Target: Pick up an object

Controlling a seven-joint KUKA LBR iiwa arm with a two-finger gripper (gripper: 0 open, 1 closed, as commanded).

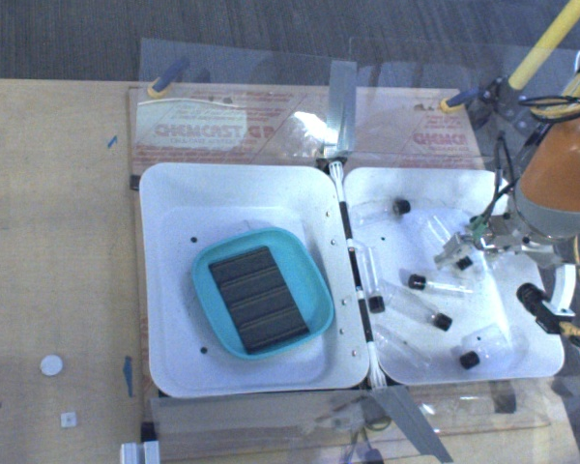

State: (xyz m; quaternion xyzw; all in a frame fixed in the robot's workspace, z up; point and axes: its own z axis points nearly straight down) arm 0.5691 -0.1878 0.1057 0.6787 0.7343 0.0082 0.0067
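My gripper [461, 252] sits low over the right bin [522, 361], near its middle right. Whether it is released or clenched I cannot tell at this slant.

Right bin contents: several clear plastic vials with black caps, scattered. One cap [401, 206] lies near the far wall, one vial [435, 284] lies just left of my gripper, another [427, 315] below it, and one cap [469, 360] near the front wall. A further vial [367, 278] lies along the left rim.

Left bin [174, 356]: a teal tray [309, 269] holding a dark ribbed block [258, 299], tilted.
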